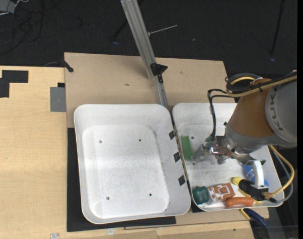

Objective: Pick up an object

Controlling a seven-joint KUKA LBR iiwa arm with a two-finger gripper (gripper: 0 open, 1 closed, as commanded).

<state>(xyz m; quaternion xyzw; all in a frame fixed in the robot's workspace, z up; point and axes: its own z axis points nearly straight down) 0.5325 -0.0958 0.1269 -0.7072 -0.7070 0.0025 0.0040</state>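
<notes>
Two bins sit side by side on the bench. In the right bin, a block lies along its left wall, and a small carton and a carrot-shaped toy lie at its near edge.

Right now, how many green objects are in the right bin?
2. A green block against the bin's left wall by the gripper; a dark green round object at the near-left corner. The arm may hide more.
</notes>
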